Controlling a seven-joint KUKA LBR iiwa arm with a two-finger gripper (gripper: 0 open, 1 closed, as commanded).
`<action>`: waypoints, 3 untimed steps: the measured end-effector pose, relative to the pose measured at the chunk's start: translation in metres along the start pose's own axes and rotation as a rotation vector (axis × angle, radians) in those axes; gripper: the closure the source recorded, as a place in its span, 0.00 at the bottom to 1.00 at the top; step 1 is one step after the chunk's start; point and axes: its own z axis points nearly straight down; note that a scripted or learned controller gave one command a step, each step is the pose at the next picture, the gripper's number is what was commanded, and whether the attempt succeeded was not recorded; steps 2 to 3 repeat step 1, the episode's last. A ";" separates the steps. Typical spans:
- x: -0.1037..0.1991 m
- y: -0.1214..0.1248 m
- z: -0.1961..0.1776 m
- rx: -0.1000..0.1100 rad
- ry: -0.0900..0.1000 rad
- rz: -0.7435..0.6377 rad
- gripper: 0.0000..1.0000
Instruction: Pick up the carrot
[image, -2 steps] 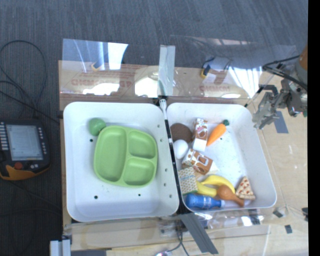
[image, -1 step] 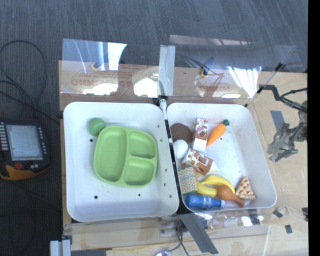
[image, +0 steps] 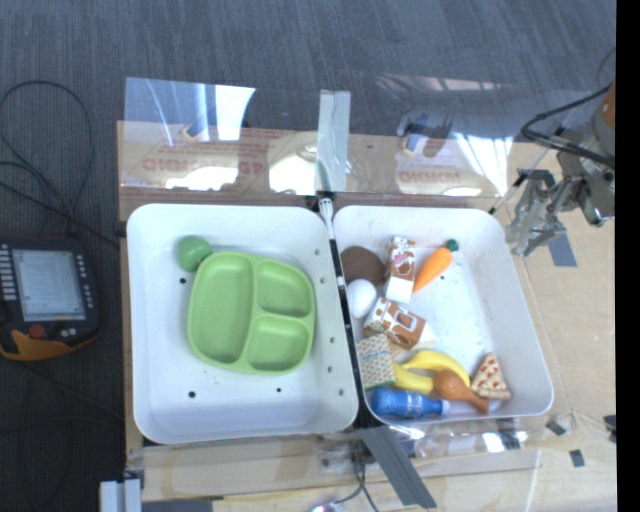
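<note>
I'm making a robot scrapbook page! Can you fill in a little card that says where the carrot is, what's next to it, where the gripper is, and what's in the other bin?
carrot: orange carrot lying tilted near the far wall of the right bin
beside it: small carton, white egg
gripper: gripper outside the right bin's far right corner, not holding anything
left bin: left bin holds a green divided plate and a green ball
carrot picked up: not yet
</note>
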 end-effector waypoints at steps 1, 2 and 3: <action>0.070 -0.006 0.012 0.000 0.001 -0.490 1.00; 0.070 -0.006 0.012 0.000 0.001 -0.490 1.00; 0.070 -0.006 0.012 0.000 0.001 -0.490 1.00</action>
